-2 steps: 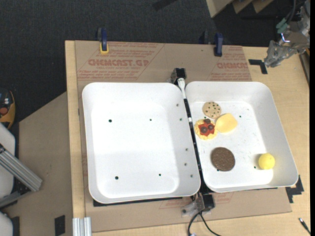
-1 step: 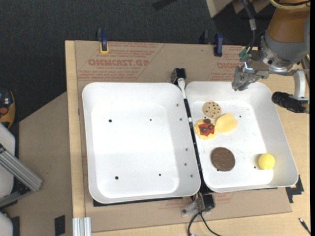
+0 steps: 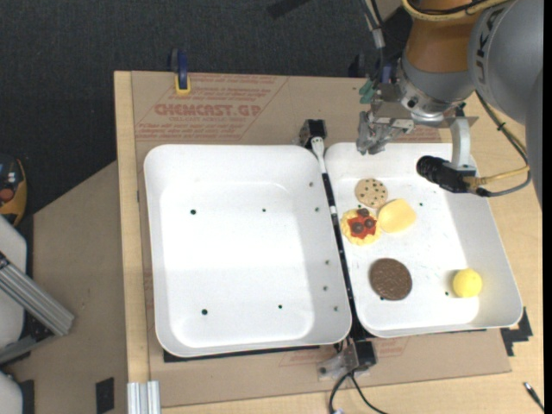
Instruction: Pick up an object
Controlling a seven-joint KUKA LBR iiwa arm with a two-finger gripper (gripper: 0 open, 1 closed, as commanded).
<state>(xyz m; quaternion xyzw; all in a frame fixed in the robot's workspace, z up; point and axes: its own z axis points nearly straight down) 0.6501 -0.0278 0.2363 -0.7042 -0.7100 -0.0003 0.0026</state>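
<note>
The right bin [image 3: 483,231] holds several small toy foods. A tan chocolate-chip cookie [image 3: 371,191] lies near its back left. Beside it sit a pale yellow piece [image 3: 397,216] and a small pizza-like piece with red spots [image 3: 360,225]. A dark brown round cookie [image 3: 391,279] lies toward the front, and a yellow ball-like piece [image 3: 467,283] rests at the front right. My gripper [image 3: 373,143] hangs over the bin's back left corner, above and behind the chip cookie, with nothing visible between its fingers.
The left bin [image 3: 172,179] stands beside the right one, joined by a black divider strip [image 3: 332,214]. A black clip [image 3: 312,132] sits at the divider's far end. A black part of the arm [image 3: 444,173] and a yellow cable reach over the right bin's back.
</note>
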